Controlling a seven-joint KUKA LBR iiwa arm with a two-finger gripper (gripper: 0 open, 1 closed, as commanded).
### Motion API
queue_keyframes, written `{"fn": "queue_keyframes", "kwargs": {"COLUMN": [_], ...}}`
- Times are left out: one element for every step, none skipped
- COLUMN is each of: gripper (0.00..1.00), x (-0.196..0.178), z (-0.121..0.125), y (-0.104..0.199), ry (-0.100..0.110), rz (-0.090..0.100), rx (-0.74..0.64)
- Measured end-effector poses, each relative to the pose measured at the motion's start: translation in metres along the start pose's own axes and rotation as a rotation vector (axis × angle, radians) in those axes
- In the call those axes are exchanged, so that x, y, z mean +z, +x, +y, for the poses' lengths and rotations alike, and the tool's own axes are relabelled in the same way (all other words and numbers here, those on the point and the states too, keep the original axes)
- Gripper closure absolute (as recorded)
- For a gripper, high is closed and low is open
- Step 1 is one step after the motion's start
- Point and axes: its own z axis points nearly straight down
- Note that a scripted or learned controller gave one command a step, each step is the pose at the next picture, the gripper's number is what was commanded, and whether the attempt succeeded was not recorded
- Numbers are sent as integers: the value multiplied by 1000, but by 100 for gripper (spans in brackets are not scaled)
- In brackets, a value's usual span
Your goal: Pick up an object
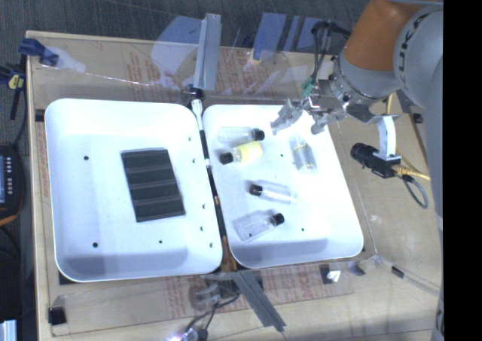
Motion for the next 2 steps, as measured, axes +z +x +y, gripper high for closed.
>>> {"fn": "queue_keyframes", "kwargs": {"gripper": [0,0], "x": [174,173], "z": [-13,56], "y": [0,-28], "ry": [-1,-2], "rz": [0,1], "rx": [-42,-54]}}
